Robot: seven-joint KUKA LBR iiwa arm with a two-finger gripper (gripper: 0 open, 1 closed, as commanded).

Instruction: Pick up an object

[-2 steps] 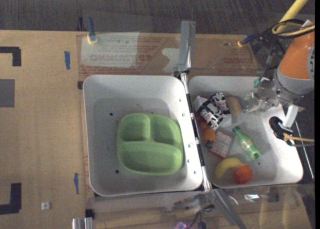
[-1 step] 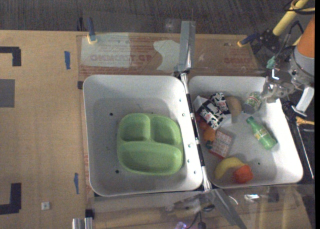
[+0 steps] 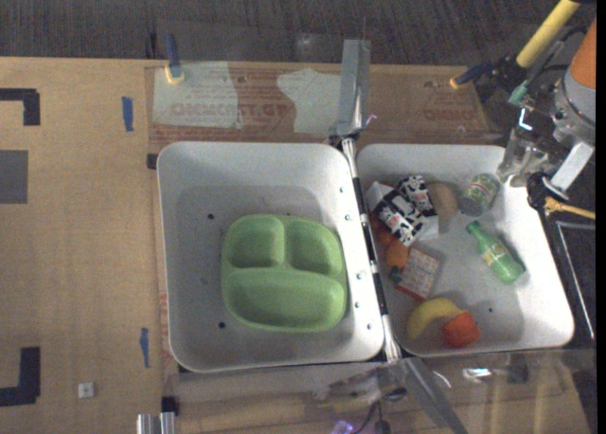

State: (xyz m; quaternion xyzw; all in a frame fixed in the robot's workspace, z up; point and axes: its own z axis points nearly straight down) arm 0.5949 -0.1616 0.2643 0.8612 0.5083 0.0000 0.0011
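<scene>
1. Nearest you, at the front of the right bin (image 3: pixel 554 323), you see a yellow banana (image 3: pixel 431 316) lying just beside a red-orange fruit (image 3: pixel 461 330); they look to be touching.
2. A little farther in, you find a small flat packet (image 3: pixel 419 273) near the bin's left wall, and a green bottle (image 3: pixel 495 254) lying on its side toward the right.
3. Beyond those, a black-and-white carton (image 3: pixel 405 205) rests against a brownish potato-like item (image 3: pixel 443 198), with a small tin can (image 3: pixel 479 192) just beside it.
4. In the left bin (image 3: pixel 185 195) you have a green divided tray (image 3: pixel 282 273) lying flat.
5. At the far right corner of the right bin, the gripper (image 3: pixel 538 165) hangs over the rim, apart from every object. You can't tell whether it is spread or closed; nothing shows between its tips.
</scene>
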